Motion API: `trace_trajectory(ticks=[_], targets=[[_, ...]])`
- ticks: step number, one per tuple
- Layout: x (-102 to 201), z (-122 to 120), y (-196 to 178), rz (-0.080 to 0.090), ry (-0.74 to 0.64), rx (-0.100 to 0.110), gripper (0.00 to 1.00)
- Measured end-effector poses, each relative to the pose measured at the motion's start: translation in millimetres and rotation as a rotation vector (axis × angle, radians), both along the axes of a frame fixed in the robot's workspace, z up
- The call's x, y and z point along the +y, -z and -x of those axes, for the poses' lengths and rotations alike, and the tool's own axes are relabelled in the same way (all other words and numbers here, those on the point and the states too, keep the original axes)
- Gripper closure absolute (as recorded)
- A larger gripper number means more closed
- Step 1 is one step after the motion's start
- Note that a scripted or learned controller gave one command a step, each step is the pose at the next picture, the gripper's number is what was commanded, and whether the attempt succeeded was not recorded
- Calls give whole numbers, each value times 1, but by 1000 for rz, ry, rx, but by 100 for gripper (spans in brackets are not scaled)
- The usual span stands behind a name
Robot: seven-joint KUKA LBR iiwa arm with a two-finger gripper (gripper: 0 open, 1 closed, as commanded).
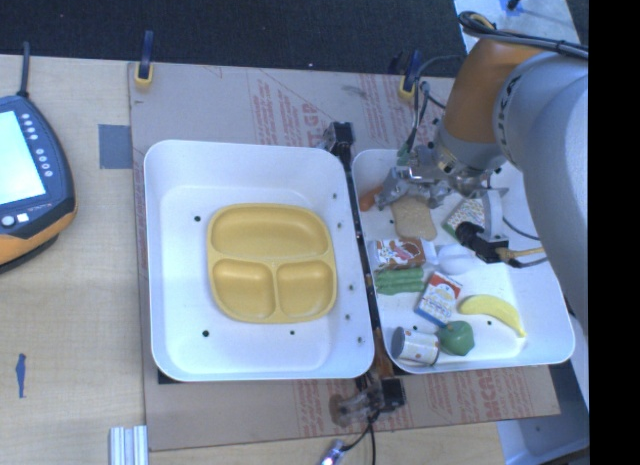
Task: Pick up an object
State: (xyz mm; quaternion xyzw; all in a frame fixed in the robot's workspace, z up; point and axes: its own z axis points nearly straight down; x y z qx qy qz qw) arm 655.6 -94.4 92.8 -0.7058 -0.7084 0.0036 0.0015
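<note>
While gripper (412,185) hovers low, bread slice (413,219) lies just beside.

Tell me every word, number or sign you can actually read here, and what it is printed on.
None can be read with certainty.
Cardboard sheet under the bins: faint red lettering, too blurred to read.
Small red and white box: printing too small to read.
Food packet: picture and print, unreadable.
Handheld controller: screen and buttons, no legible signs.
</note>
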Motion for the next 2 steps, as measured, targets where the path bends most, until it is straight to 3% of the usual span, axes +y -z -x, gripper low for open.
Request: trace_trajectory(ticks=[1,2], targets=[[-14,55,0,0,-2,-5,0],[-15,-1,1,-3,1,-4,0]])
